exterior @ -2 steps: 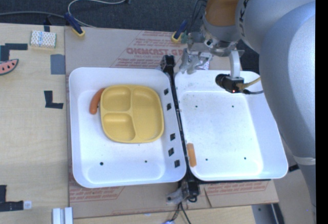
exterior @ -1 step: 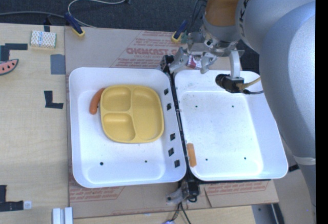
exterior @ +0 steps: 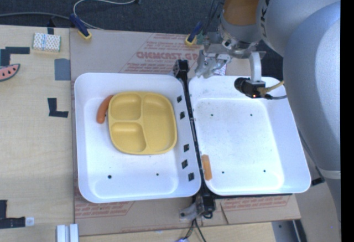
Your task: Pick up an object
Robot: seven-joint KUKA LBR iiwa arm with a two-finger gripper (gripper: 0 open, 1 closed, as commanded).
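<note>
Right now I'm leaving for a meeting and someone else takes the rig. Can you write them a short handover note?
Claw: hovering over the far edge of the bench between the two bins, nothing seen in it.
Left bin: yellow divided plate, with an orange sausage-like piece beside its left edge.
Right bin: small orange piece against the near-left wall.
Done: nothing picked up yet.
Left: choose an object, descend, grasp and lift it.

Plate [exterior: 142, 123] in left bin [exterior: 88, 180], sausage [exterior: 102, 109] beside.
</note>
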